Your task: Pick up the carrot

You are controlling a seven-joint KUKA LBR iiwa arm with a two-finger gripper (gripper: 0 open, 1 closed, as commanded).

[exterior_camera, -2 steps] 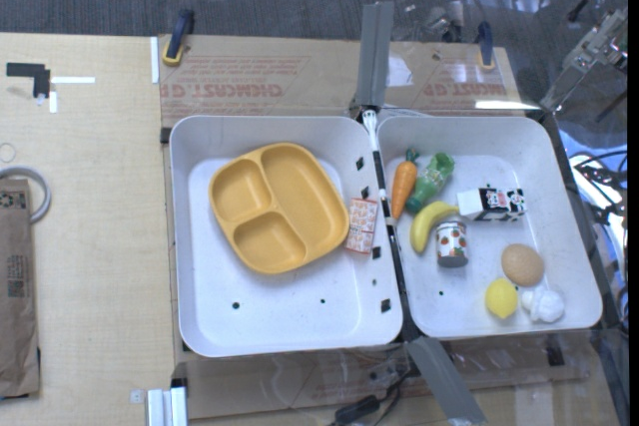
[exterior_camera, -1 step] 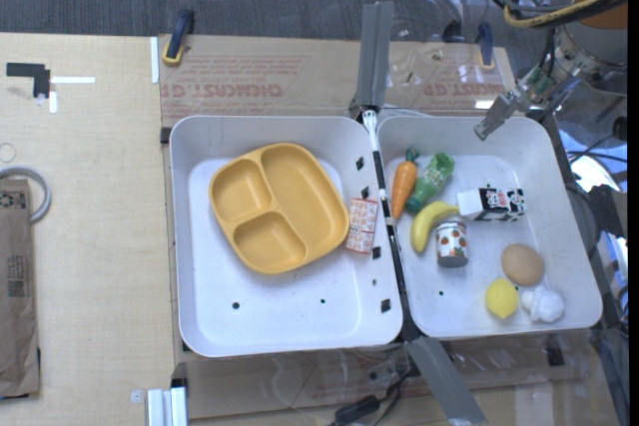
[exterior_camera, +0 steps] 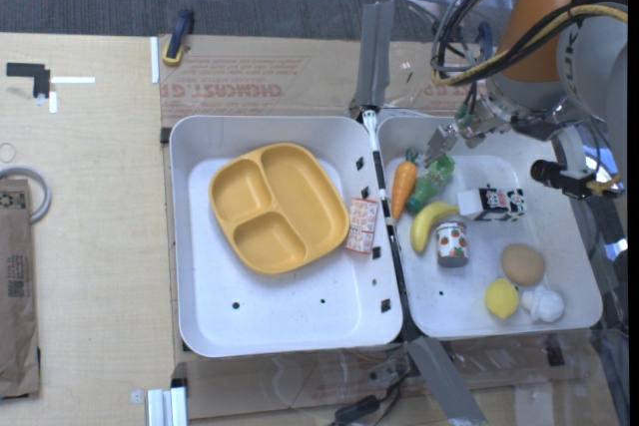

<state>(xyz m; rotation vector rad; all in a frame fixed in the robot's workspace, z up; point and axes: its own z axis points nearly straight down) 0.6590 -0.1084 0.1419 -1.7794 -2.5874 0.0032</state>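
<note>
Nearest, a lemon (exterior_camera: 501, 298) and egg (exterior_camera: 522, 264) lie in the right bin (exterior_camera: 579, 244). Farther back the carrot (exterior_camera: 402, 187) rests by its left wall, a banana (exterior_camera: 429, 220) at its five o'clock. The gripper (exterior_camera: 446, 141) hovers at the carrot's one o'clock; I cannot tell its opening.

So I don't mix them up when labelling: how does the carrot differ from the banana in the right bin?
The carrot is orange with a green top, while the banana is plain yellow. The carrot is straight and tapers to a point; the banana curves. The carrot lies against the bin's left wall, and the banana sits further in, beside the small can. Both are elongated toy foods in the right bin.
</note>
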